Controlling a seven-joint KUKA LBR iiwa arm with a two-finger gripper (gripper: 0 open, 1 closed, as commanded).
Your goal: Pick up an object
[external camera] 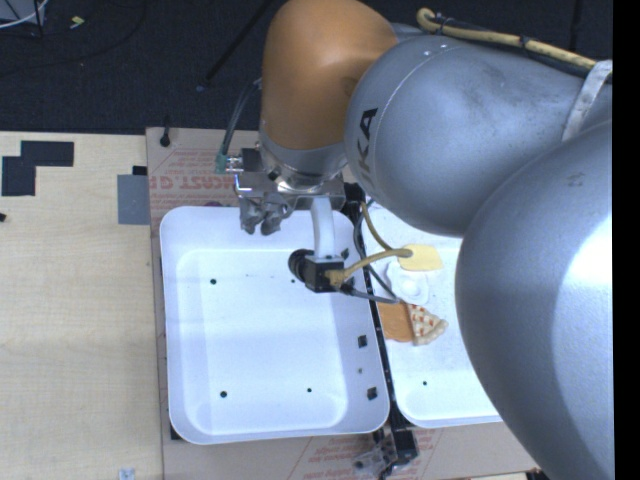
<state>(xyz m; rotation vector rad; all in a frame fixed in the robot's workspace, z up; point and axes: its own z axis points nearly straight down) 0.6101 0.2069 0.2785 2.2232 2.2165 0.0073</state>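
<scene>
From my seat I see the grey arm (480, 158) filling the upper right, its orange band (320, 63) just above the wrist, reaching in over the left bin (200, 408). I take that left bin as my landmark. The tool (262, 218) hangs over the bin's far rim, near its far middle, with short dark metal fingers (252, 220) pointing down. The fingers look close together with nothing between them, though the slant leaves me unsure, so I cannot tell whether they are parted or closed. A black fitting (312, 270) with a pale hose (375, 258) sits just right of the tool, over the bin's far right part.

The things to pick lie outside the left bin, in the right bin (440, 408) just beyond its right wall: a pale yellow piece (422, 259) farthest back, a small white object (410, 286) touching it on the near side, and an orange wedge-shaped piece (412, 324) nearest me. All three lie well apart from the tool.

The left bin's floor shows a few small dark specks (213, 282). Both bins rest on the pale wooden worktop (70, 318).
</scene>
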